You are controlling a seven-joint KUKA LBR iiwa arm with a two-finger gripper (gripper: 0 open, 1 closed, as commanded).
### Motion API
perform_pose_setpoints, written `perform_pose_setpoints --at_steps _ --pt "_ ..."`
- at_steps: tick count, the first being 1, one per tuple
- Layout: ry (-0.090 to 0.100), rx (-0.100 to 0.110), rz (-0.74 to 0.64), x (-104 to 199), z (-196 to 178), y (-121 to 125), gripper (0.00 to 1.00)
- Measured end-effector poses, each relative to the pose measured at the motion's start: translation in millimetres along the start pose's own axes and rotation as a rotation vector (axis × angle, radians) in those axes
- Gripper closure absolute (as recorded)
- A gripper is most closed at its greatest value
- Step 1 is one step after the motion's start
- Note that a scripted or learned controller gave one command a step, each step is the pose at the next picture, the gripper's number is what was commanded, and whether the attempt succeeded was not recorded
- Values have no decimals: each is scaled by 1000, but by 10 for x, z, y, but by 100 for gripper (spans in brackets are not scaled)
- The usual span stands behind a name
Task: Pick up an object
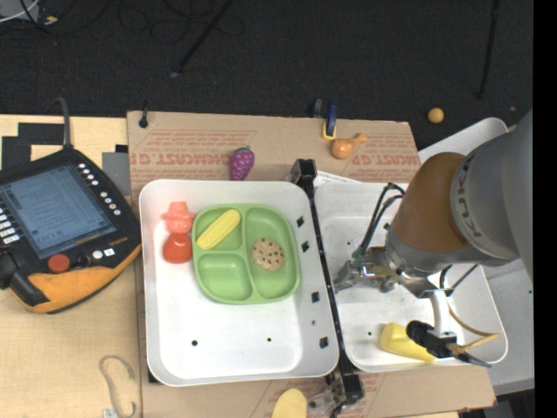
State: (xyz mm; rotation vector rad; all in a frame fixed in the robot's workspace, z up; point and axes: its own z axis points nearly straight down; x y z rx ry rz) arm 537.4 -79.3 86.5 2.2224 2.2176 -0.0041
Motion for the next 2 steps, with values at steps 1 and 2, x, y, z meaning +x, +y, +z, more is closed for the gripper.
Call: perform_pose_setpoints --at_steps 1,2 --pt "4 3 8 -12 -108 -8 100" --pt "3 -2 -1 -32 -723 51 100"
